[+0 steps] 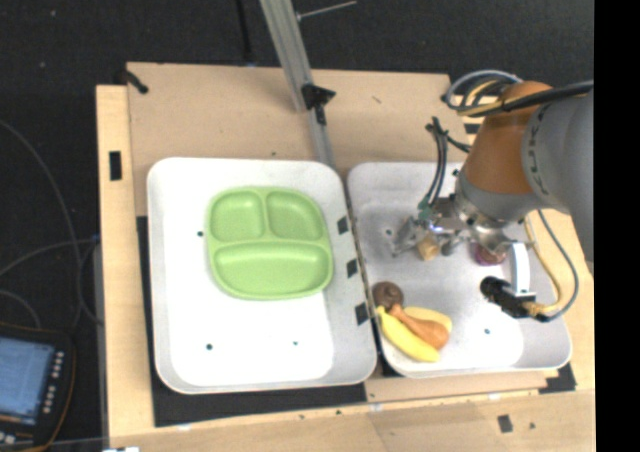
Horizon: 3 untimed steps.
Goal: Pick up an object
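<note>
White right bin (500, 355): arm hides much; fingers (418, 233) blurred, their state unclear, beside small tan object (429, 250).

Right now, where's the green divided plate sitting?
The green divided plate lies flat in the left bin of the camera view, toward its upper half, across the divider from the banana in the right bin.

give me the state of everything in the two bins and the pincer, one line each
green divided plate: lying flat in the left bin, nothing in its compartments
banana: lying in the right bin, near its front edge
orange object: resting against the banana
brown round item: sitting just behind the banana
pincer: low over the right bin, grip unclear
</note>
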Tool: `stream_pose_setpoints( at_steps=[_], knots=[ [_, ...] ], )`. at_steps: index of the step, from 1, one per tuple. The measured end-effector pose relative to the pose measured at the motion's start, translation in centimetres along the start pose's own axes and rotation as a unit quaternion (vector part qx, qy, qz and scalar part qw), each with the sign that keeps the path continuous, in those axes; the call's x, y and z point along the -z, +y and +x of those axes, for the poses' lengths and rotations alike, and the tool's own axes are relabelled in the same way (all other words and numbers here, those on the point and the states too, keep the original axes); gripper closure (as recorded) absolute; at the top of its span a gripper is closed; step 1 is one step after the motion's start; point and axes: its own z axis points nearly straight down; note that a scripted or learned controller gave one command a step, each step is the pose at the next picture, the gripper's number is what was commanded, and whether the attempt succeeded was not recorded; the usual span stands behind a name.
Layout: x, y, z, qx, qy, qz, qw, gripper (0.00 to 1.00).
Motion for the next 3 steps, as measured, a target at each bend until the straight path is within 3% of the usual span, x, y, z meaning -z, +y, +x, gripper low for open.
stream_pose_setpoints(
  at_steps=[1, 2, 3],
  knots=[
    [-1.4, 0.0, -0.1, 0.000, -0.001, -0.002, 1.0000, 0.00],
    [-0.2, 0.1, -0.2, -0.003, 0.000, -0.004, 1.0000, 1.00],
    [4.2, 0.1, -0.8, -0.002, 0.000, -0.005, 1.0000, 1.00]
  ],
)
